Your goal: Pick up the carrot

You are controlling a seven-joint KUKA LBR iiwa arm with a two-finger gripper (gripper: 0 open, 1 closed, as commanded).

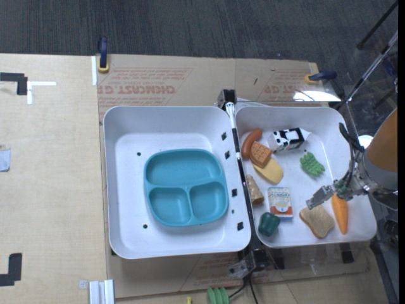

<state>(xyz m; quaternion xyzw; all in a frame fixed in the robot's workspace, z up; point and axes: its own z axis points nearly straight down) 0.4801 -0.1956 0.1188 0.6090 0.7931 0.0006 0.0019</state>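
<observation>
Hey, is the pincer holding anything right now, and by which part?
Cannot be told. The pincer sits at the carrot's top end, but a grip isn't clearly visible.

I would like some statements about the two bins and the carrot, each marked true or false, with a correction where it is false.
1. The carrot lies in the right bin. True.
2. The teal divided plate sits in the right bin. False: it is in the left bin.
3. The carrot lies beside the bread slice. True.
4. The carrot lies on the plate. False: it lies on the bin floor.
5. The gripper is near the carrot's top end. True.
</observation>
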